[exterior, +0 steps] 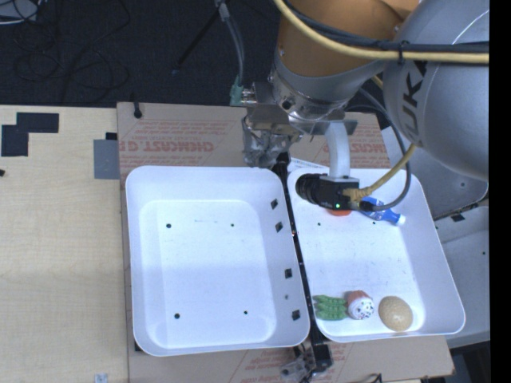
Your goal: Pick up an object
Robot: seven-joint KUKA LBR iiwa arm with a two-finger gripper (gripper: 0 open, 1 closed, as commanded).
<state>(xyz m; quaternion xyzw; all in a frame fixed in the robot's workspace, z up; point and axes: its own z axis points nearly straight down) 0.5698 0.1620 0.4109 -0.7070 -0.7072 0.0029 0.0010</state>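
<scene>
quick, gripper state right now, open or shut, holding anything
gripper: cannot be told from this view; it sits at the far rim of the left-hand bin, near the divide.

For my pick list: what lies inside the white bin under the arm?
In the shallow white bin, at its front, lie a green bumpy toy, a red-and-white round toy and a tan egg-shaped object. The arm covers part of the far end; anything there is hidden.

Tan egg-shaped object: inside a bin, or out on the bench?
Inside. The tan egg-shaped object rests on the floor of the bin nearer the arm, within its rim.
</scene>
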